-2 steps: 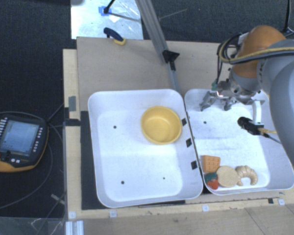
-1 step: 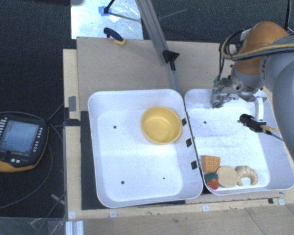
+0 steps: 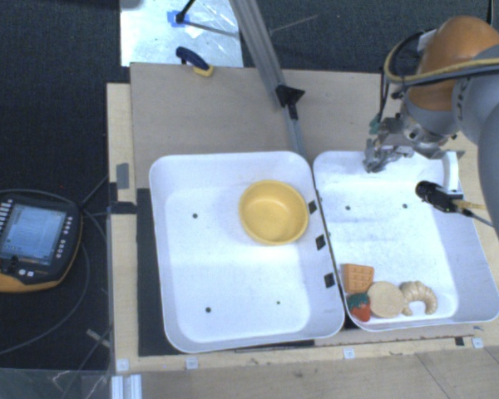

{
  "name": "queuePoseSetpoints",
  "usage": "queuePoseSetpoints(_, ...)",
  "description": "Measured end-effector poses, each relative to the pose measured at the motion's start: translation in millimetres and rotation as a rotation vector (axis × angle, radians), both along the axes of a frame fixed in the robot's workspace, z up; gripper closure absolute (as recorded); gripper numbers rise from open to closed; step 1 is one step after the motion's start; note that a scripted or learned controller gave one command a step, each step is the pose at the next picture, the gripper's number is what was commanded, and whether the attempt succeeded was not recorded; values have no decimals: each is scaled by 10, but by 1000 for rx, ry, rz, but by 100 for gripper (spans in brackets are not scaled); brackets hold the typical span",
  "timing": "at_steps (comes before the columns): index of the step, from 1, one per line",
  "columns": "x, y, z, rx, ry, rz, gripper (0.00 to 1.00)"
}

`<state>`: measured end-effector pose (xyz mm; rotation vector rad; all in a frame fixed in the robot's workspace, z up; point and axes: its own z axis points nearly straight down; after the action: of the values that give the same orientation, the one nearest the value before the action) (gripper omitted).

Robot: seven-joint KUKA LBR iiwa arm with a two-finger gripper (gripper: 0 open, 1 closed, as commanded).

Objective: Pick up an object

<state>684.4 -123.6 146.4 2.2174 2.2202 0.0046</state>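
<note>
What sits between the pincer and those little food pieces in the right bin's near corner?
Nothing visible. The pincer hovers at the right white bin's far edge; only bare floor separates it from the waffle square, round biscuit and croissant.

Readable text: none anywhere on the bench, the bins or the arm.
Handheld control pendant point(image 3: 27, 241): its screen glows pale blue, with rows too small and blurred to read.
Pendant buttons: small coloured keys line the screen's sides, with no legible marks.
Left bin point(image 3: 183, 306): plain white, with a few dark dots that are not characters.
Right bin point(image 3: 474, 273): plain white, with no label or number.
</note>
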Motion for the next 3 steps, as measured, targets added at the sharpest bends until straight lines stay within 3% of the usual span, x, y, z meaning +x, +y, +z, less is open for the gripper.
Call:
queuePoseSetpoints(2,-1,-14,1070,0,-2,0,100)
queuePoseSetpoints(3,3,-14,1145,0,3,0,100)
